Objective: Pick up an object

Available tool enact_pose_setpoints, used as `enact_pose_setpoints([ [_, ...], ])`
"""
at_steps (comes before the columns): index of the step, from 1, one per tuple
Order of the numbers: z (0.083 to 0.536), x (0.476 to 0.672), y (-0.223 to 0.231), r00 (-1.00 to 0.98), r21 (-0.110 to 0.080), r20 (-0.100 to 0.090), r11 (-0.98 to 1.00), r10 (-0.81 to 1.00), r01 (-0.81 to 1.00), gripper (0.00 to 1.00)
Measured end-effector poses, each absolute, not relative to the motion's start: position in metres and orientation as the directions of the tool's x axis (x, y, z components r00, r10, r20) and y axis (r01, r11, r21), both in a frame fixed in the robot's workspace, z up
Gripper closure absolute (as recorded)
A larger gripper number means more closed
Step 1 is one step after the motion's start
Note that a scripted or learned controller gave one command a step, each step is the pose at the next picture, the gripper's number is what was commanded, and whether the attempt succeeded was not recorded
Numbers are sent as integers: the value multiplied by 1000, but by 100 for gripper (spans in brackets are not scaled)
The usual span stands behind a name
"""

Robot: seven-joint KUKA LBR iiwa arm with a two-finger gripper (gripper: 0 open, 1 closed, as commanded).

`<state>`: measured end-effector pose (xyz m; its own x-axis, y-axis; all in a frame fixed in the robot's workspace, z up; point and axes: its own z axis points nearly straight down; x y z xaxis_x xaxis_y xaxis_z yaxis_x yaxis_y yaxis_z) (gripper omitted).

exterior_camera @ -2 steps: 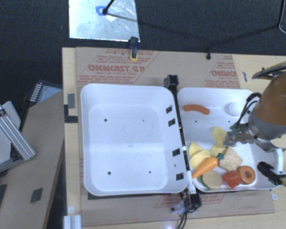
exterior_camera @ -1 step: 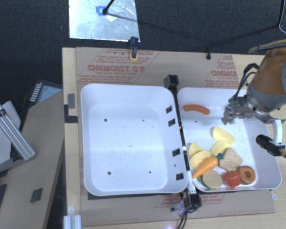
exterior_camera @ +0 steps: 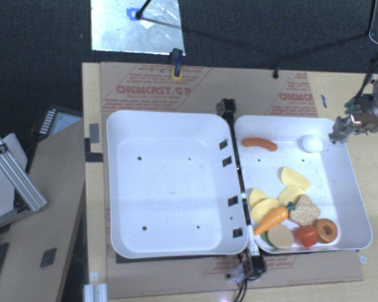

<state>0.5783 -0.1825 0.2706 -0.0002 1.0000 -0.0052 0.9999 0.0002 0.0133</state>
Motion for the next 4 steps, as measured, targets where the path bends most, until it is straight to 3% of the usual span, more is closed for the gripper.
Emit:
enact_pose_setpoints([
  [1, 402, 601, -147, -9, 18, -4, 9, 1000, 1000, 100],
  [2, 488, 655, -79, -11, 14, -1, 11, 1000, 1000, 100],
  [3, 507, 617, -87, -1, 3, 0, 1, 1000, 1000, 100],
  [4, 522, 564, -78, -4, 1, 0, 4, 1000, 1000, 100],
])
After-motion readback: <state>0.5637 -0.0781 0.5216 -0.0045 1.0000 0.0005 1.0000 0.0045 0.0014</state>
